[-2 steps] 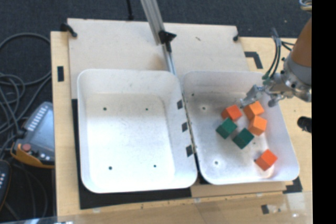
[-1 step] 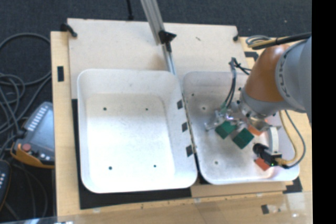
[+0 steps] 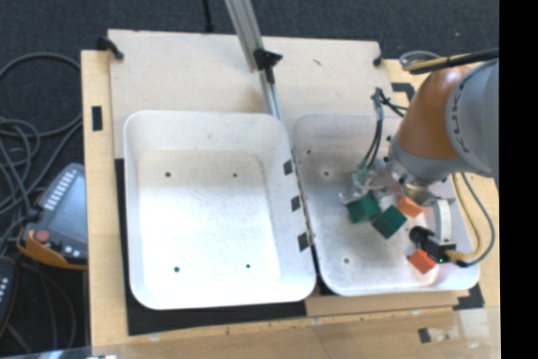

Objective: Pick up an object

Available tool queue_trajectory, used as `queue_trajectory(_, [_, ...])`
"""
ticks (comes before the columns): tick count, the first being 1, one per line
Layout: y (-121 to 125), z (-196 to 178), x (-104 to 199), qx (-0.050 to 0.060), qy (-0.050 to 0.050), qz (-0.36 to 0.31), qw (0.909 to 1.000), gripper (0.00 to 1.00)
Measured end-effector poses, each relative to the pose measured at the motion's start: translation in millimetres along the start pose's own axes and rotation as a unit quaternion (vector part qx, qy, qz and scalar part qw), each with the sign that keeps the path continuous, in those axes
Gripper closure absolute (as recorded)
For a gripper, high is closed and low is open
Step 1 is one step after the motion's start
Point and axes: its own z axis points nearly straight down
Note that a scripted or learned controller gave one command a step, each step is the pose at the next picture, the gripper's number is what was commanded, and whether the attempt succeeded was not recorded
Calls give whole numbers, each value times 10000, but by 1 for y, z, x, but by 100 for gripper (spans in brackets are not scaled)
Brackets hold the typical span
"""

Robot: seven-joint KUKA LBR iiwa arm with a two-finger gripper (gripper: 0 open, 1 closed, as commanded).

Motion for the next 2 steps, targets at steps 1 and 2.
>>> queue_trajectory(1, [-18, -93, 101, -7, 27, -65, 10000, 100])
queue_trajectory(2, [0, -88, 171, 29, 28, -63, 10000, 100])
